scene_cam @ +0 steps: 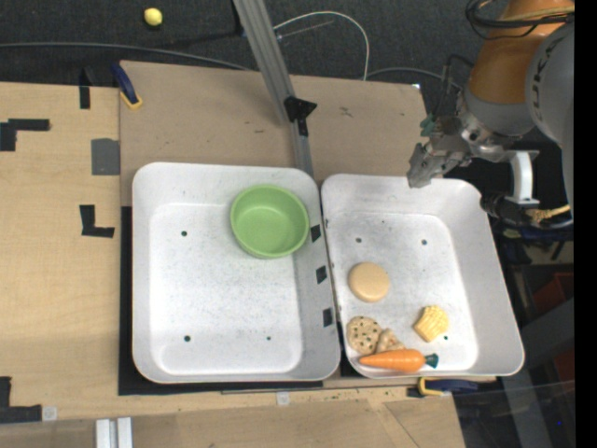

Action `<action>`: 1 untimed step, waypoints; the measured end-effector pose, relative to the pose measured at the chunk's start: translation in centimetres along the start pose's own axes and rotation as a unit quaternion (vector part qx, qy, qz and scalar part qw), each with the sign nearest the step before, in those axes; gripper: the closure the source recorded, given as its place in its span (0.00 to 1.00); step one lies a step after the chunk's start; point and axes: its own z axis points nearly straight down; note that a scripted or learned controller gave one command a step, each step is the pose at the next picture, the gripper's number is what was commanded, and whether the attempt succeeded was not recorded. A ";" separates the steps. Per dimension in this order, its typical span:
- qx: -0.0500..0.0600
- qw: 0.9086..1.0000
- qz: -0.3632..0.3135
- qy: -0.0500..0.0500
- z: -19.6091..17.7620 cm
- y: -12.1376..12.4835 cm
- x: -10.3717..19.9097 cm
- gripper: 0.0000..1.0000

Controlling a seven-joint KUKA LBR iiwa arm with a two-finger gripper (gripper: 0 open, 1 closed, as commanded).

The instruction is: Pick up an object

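Nearest, the carrot lies along the right bin front wall, cookie, corn piece, bun behind; my gripper hovers at the far rim, finger state unclear, carrying nothing — approach step, next I descend over one

Right bin: upper half bare, open floor from far rim down to tan disc at centre. Near end crowded: cookie, yellow piece, carrot along near wall, close together, narrow gaps between.

Left bin: green bowl at far right part; rest of floor open.

Pincer hangs over right bin's far rim. Slanted grey pole crosses surface above gap between bins.
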 end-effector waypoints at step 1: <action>0.001 1.000 -0.002 0.000 0.1 -0.6 6.3 1.00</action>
